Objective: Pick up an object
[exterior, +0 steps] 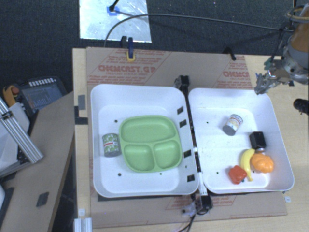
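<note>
So right now my gripper (pixel 263 83) is parked up at the upper right of the frame, just past the top edge of the right bin (pixel 212 98), and it's got nothing in it. I honestly can't tell how it's set from this angle, it's too small and blurry up there.

Nothing's picked yet, so I'd call this the very start: still choosing a target and lining up. Candidates are all in the right bin. There's a small can (pixel 232 124) lying on its side around the upper middle, on its own. Lower right there's a black block (pixel 257 140), and just below it a cluster: a banana (pixel 247 162), an orange (pixel 262 164) touching it, and a red thing (pixel 237 174) right against the banana's lower end. The left bin (pixel 99 129) has a green tray (pixel 147 144) and another can (pixel 111 144) beside it at the left.

My guess is the lone can is the easy one, since it has room all around it. Next move would be swinging down-left over it and dropping straight in. The fruit pile looks like trouble, too crowded.
</note>
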